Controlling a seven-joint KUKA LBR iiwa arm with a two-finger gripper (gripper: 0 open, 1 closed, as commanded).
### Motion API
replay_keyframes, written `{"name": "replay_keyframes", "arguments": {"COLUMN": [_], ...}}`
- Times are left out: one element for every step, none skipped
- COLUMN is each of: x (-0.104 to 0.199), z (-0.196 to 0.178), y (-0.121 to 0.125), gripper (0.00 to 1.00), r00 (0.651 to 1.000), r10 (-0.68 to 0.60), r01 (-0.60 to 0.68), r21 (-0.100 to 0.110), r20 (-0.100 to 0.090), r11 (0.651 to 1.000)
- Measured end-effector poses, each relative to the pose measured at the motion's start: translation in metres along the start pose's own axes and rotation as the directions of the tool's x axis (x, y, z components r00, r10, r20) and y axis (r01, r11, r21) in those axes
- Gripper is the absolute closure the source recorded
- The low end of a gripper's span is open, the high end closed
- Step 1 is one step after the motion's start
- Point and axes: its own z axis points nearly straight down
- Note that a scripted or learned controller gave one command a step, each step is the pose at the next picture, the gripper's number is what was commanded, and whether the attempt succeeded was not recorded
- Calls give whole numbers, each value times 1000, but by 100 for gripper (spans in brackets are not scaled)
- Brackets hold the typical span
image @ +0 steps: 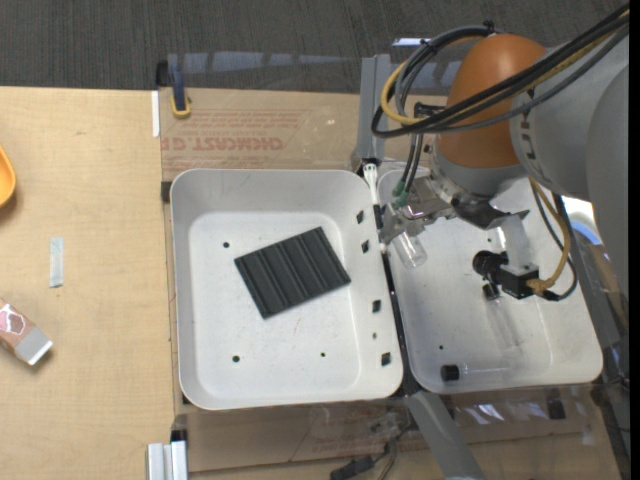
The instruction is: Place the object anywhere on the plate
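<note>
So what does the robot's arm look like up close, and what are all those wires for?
The arm is big, smooth and grey, with a rounded orange band above the wrist. Black and yellow cables loop around it, and more curl down near a small black part. The gripper looks metal with clear, shiny bits. What the wires do can't be told from here.

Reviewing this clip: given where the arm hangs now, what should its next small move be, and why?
Probably a short shift toward the left bin. The end effector hangs over the divide between the bins, while the dark ribbed plate lies in the left bin. Whether it carries anything cannot be told.
</note>
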Motion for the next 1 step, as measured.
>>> {"name": "replay_keyframes", "arguments": {"x": [78], "z": [0], "y": [45], "gripper": [100], "r00": [961], "r10": [-277], "r01": [277], "r21": [-1], "r20": [2], "r11": [961]}}
